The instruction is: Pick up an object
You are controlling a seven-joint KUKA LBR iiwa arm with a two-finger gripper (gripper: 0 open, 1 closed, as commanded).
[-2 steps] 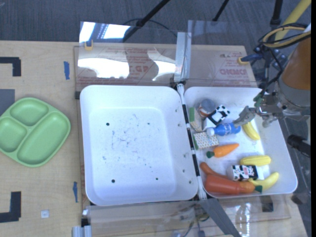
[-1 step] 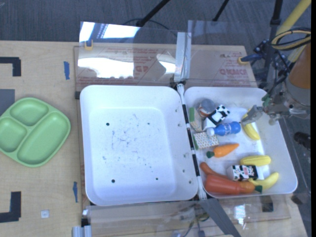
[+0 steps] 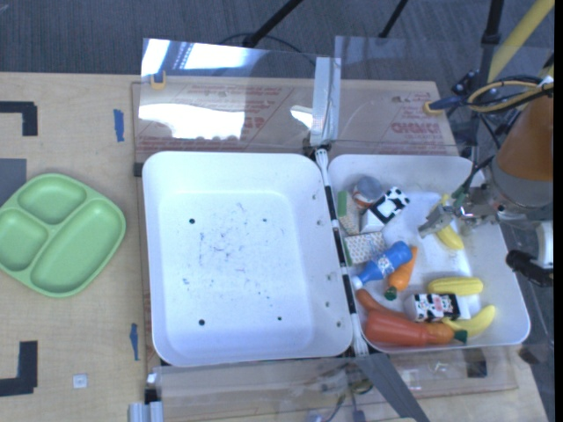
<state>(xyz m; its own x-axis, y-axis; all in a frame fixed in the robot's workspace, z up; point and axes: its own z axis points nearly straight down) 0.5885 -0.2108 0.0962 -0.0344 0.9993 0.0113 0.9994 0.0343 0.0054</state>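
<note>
White plastic fills the middle of the frame: two shallow bins side by side, the left bin (image 3: 233, 253) showing only faint scuffs and a few dark dots on its floor, the right bin (image 3: 515, 275) crowded with small toys. I come in from the right edge, my grey arm with its orange band (image 3: 528, 148) in the upper right, and my gripper (image 3: 450, 215) hangs over the upper right part of the right bin. My fingers look parted, metal tips spread, with nothing clearly between them; a small yellow piece (image 3: 450, 236) lies just below the tips, and I cannot tell whether I touch it.

Toward the lower right of that bin lie a yellow banana (image 3: 455, 286) and a second banana (image 3: 475, 322), with a black-and-white cow-patterned block (image 3: 433, 307) between them. An orange-red carrot (image 3: 406, 329) stretches along the bin's lower edge. Near the bin's centre a blue bottle (image 3: 385, 263) lies tilted, touching a small orange piece (image 3: 402, 274). In the bin's upper left sit a grey round object (image 3: 366, 187) and another black-and-white block (image 3: 389, 204).

At the far left of the frame, on the wooden bench (image 3: 70, 341), rests a green divided plate (image 3: 58, 234).
</note>
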